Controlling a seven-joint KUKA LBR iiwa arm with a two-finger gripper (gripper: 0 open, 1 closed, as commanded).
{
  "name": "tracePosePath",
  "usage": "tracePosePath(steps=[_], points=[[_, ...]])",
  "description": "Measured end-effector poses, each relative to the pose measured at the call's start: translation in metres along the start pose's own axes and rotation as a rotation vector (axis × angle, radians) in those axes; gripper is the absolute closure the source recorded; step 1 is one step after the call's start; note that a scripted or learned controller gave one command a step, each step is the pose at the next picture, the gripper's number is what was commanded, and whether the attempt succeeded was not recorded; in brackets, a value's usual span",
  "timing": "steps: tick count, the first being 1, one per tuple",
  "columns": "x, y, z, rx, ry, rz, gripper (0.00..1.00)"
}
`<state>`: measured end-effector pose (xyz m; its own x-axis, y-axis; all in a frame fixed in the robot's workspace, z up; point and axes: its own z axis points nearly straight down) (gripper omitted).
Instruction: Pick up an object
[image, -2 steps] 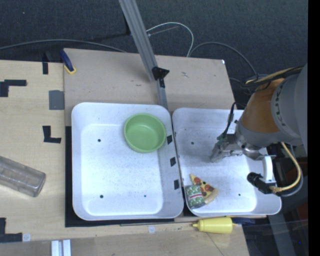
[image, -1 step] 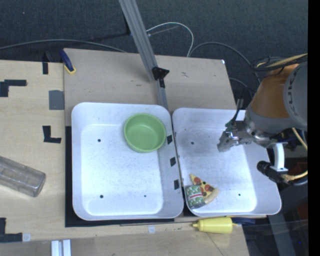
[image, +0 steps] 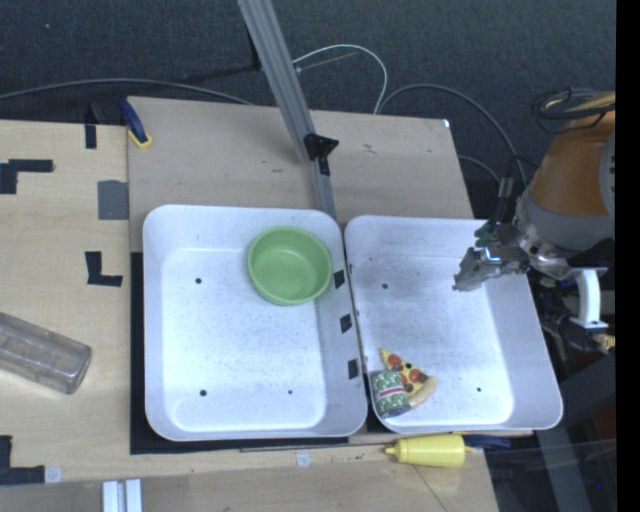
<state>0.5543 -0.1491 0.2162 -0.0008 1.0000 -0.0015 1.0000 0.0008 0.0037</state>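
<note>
A pizza-slice toy (image: 402, 384) is seen lying flat at seven o'clock in the right bin (image: 520, 400), against its left wall. A green bowl (image: 289, 265) is set at one o'clock in the left bin (image: 170, 400). The gripper (image: 470, 275) is held at two o'clock over the right bin, nothing gripped; its opening cannot be told.

Dark blue-grey carpet (image: 120, 40) runs round a pale wooden bench (image: 60, 250) dotted with black tape marks. A grey metal pole (image: 285, 80) slants in overhead, and thin cables (image: 350, 55) loop across the floor.
</note>
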Motion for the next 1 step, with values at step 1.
tracePosePath(steps=[1], points=[[0.0001, 0.0013, -0.053, -0.001, 0.0, -0.001, 1.0]])
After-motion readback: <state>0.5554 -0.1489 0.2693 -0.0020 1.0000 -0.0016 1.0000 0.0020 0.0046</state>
